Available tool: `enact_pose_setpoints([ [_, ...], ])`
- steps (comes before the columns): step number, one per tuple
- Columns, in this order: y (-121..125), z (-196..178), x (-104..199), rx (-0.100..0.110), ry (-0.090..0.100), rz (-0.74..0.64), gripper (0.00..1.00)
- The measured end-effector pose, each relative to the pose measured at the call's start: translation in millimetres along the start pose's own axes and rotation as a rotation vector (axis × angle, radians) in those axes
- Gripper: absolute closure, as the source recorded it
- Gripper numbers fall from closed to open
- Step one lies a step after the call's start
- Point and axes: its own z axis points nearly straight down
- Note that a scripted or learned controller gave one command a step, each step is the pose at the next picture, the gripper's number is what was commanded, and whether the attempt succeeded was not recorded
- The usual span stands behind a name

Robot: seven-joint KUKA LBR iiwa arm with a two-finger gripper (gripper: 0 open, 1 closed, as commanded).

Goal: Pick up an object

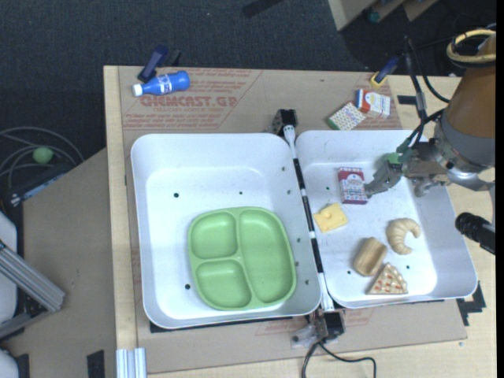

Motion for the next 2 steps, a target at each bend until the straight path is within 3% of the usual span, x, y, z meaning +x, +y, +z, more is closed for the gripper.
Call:
enact_pose_setpoints([
  [1, -50, 127, -18, 0.004, 0.001, 0.001, 0.0],
  [2, -50, 167, 1, 0.002, 0.001, 0.0, 0.0],
])
